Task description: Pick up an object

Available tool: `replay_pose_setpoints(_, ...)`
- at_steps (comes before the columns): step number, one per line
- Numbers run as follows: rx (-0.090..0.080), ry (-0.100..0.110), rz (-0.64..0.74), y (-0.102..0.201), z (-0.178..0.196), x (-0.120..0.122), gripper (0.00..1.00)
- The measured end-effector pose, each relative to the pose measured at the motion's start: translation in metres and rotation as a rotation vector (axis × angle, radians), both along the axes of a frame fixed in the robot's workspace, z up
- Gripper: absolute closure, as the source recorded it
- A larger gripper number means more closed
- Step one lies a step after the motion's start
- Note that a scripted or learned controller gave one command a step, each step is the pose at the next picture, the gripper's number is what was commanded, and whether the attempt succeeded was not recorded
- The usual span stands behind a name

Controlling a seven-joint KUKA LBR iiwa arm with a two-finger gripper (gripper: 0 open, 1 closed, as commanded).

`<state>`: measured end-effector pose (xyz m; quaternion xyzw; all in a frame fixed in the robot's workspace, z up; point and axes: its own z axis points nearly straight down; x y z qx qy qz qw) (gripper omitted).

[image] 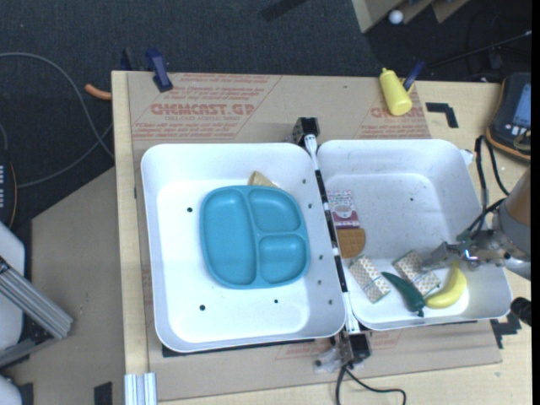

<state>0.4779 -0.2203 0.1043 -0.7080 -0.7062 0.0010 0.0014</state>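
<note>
banana (449, 290) sits in the right bin (396, 163), near that bin's front right corner, yellow, curved, its long axis slanting from lower left up to upper right. gripper (451, 254) hangs just above and a bit behind it, arm coming in from the desk's right edge. can't tell if it's apart or together — too small and blurred at the tip, and nothing visibly sits in it.

what the next move turns on, imo: banana lies just frontward of the gripper, nearly under it, so a short drop w/ a slight shift toward the front edge would do. closing across the short axis looks best, i.e. roughly perpendicular to that slant.

crowding is the snag. dark green piece (405, 291) lies touching or just beside the banana's left end. patterned packet (413, 265) is right by the gripper, another patterned packet (369, 278) further left, brown round thing (350, 241) and red-white packet (342, 207) along the divider. bin's front wall and right wall are close, so little room to slide that way; open floor is toward the back of the right bin.

left bin (169, 251) holds a blue divided plate (253, 234), well apart, no bother. yellow bottle (394, 93) lies on the desk behind the bins.
</note>
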Motion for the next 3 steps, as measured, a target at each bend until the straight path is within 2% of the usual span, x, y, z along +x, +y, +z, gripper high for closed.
replay_pose_setpoints(1, -0.001, -0.006, 0.004, 0.05, 0.118, 0.06, 0.0)
replay_pose_setpoints(2, 0.0, -0.001, 0.002, 0.078, 0.026, 0.001, 0.0)
replay_pose_setpoints(3, -0.007, -0.011, -0.001, 0.087, -0.017, 0.003, 0.0)
